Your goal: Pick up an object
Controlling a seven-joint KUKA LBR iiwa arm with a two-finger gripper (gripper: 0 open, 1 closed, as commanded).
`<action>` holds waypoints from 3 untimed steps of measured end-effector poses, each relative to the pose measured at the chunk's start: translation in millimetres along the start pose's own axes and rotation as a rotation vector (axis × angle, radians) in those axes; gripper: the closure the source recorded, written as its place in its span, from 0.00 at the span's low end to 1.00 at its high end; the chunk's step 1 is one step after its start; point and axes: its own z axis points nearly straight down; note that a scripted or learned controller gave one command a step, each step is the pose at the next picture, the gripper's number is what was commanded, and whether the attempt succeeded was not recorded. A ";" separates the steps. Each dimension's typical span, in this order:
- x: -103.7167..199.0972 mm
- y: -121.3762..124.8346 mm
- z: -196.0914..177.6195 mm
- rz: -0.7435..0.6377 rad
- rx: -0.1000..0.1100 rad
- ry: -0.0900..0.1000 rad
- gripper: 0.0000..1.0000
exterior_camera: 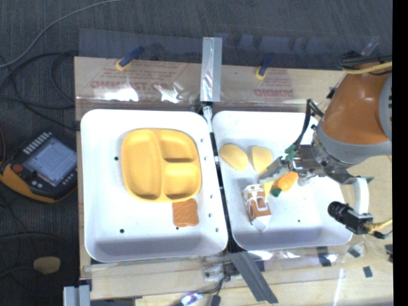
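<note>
bench: wooden board (357, 85) under clear taped plastic, red print unreadable | floor: dark carpet, cables, teach pendant (39, 167) at left | left bin (102, 222): yellow divided tray (160, 163), orange-brown square (185, 213) | right bin (306, 225): two pale yellow pieces (245, 157), small carton (257, 204), markings unreadable | gripper (288, 171): over right bin, just above toy carrot (283, 183); jaws cannot be made out

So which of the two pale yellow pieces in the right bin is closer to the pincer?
The right-hand pale yellow piece, the smaller one, lies nearer the pincer. The larger left piece sits toward the divider between the bins.
</note>
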 end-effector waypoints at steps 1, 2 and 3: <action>0.0 0.0 0.0 0.000 0.000 0.000 0.00; -5.9 32.0 87.5 -0.115 0.000 -0.001 0.00; -6.9 -6.2 138.8 -0.281 -0.018 -0.005 0.00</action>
